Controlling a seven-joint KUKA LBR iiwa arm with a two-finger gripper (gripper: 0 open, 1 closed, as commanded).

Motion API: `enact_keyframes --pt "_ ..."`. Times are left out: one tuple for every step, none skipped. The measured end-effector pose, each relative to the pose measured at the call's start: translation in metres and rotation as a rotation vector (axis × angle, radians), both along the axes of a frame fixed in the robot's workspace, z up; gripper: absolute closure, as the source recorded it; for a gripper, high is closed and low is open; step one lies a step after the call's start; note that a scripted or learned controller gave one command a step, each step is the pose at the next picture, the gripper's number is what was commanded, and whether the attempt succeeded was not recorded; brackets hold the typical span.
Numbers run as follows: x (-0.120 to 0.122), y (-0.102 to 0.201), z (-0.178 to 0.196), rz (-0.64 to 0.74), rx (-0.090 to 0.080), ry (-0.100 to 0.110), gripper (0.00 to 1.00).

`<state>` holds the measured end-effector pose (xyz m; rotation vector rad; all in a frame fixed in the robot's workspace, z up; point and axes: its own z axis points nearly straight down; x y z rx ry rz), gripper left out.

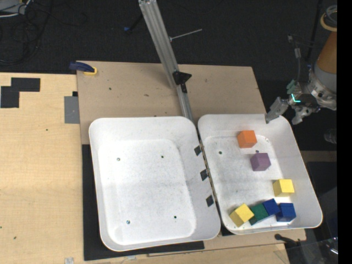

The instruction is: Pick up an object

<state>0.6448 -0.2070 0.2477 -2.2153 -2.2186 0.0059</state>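
**Pincer at the far right corner of the right bin, blocks lying below it**

The pincer (288, 110) hangs at the far right corner of the right bin (308, 199), just over its rim, with the grey arm (324, 81) rising behind it toward the picture's right edge. Its fingers are small and dark against the background; whether they stand apart or together I cannot tell, and nothing is seen between them.

Nearest to the pincer, down and to its left, sits the orange block (247, 138). Just beyond that, further from the pincer, lies the purple block (260, 161). Further down again is a yellow block (284, 187), close to the bin's right wall. Farthest from the pincer, along the near wall, is a cluster: a second yellow block (241, 214), a green block (258, 212) and two blue blocks (279, 209), packed close together.

The left bin (99, 147) lies well to the pincer's left on the counter (132, 89).
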Motion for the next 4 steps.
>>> enact_keyframes --pt "0.001 0.001 0.003 0.003 -0.001 -0.004 0.0" --pt "0.001 0.011 -0.055 0.002 0.0 0.001 0.0" --pt "0.0 0.008 -0.117 -0.001 0.0 -0.003 0.0" --pt "0.002 0.01 -0.157 0.003 -0.002 -0.008 0.0"
